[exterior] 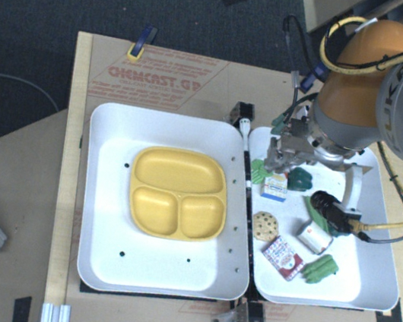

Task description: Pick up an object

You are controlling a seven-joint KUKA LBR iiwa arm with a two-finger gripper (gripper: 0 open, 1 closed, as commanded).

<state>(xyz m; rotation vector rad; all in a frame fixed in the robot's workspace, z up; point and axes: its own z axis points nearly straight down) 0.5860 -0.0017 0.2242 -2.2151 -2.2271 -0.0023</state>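
Observation:
My gripper (281,163) hangs low over the far left part of the right bin (364,289). Just below it in the picture lies a small white, blue and orange box (275,187). A light green piece (258,173) lies to the box's left and a dark teal object (301,180) to its right. Whether the gripper touches any of them is hidden by the wrist. Further forward in the same bin lie a round cookie (265,222), a red packet (283,256), a small white can (315,236) and a green toy (321,268).
The left bin (106,178) holds a yellow divided plate (178,193). The raised rims of the two bins meet just left of the gripper. The arm's grey and orange body covers the far right of the right bin.

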